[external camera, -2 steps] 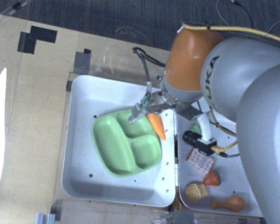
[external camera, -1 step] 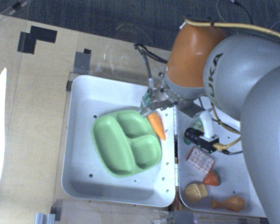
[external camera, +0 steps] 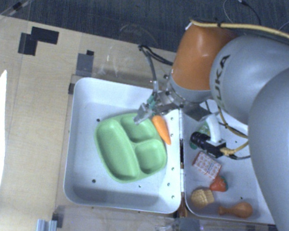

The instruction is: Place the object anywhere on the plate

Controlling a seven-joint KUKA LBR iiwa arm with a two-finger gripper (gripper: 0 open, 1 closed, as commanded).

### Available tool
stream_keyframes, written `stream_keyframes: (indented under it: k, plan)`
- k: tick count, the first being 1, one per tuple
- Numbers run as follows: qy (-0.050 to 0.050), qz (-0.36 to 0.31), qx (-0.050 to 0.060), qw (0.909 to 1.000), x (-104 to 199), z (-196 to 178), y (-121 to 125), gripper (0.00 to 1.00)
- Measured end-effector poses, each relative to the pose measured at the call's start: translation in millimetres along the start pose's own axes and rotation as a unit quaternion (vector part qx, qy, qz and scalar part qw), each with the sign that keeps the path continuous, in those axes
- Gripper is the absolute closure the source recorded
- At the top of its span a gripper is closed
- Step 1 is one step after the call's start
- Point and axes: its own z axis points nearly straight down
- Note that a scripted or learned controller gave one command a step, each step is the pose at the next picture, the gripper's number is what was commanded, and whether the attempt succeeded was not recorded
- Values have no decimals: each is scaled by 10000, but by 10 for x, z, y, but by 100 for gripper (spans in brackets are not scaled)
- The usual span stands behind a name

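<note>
- I am reaching in from the bench's right edge, and my end effector (external camera: 146, 111) is hanging over the far right part of the left bin (external camera: 85, 130).
- I cannot tell whether my end effector is released or clenched; from this angle its tip is blurring into the clutter around it.
- The carrot (external camera: 162, 129) is lying at a slant just beside my end effector, with its thick end toward me and its point aiming at the bench's near edge.
- The carrot is sitting at the right rim of the green plate (external camera: 116, 154), between that rim and the bin's right wall; I cannot tell whether it is resting on the rim or merely touching it.
- The plate, with its 3 compartments, is lying tilted in the middle of the left bin.
- The right bin (external camera: 232, 172) is holding 4 things: a checkered packet (external camera: 206, 164), a small red item (external camera: 219, 184), a tan round item (external camera: 202, 197) and a tan gourd-shaped item (external camera: 235, 209), all well apart from the plate.
</note>
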Motion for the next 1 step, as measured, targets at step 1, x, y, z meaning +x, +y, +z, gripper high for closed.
stream_keyframes:
  k: [1]
  plan:
    - [-10, -7, -35, 10000, -12, -120, 19, 100]
